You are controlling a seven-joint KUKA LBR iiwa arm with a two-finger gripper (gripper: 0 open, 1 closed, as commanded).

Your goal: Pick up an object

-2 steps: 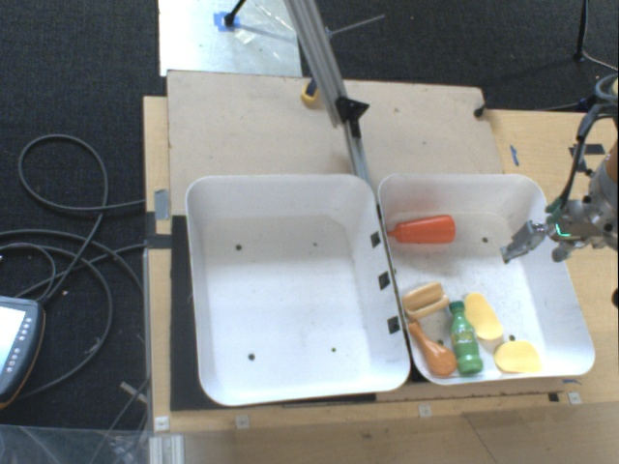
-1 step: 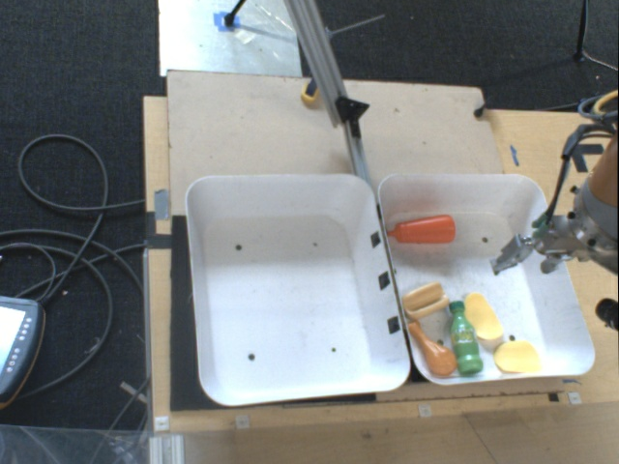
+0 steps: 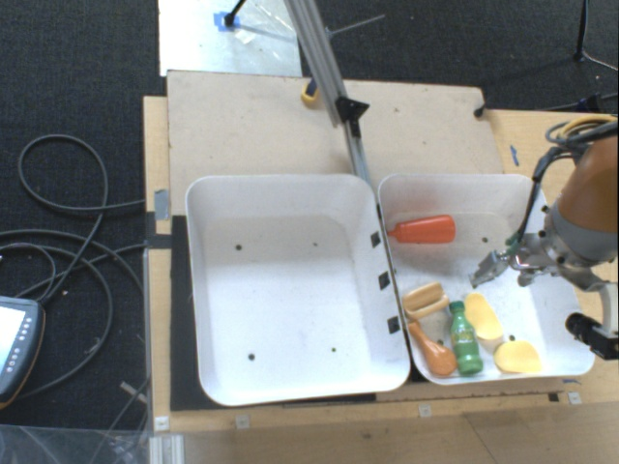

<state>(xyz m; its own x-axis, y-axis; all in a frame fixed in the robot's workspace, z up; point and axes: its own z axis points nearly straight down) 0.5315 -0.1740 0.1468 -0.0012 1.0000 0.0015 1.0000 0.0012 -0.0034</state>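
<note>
The orange carrot [image 3: 423, 230] lies in my right bin [image 3: 455, 189], toward its upper left, long axis running three to nine o'clock with the narrow tip toward nine. It is a smooth, plump orange-red piece. My arm [image 3: 588, 201] comes in from three o'clock and hangs over the bin's right side, wrist tilted down toward eight o'clock. My claw [image 3: 488, 269] hovers above bare floor, at four o'clock from the carrot and apart from it; I cannot tell its state. Below it, at six o'clock, lie a hotdog [image 3: 425, 300], a green bottle [image 3: 464, 338] and yellow pieces [image 3: 484, 319].
</note>
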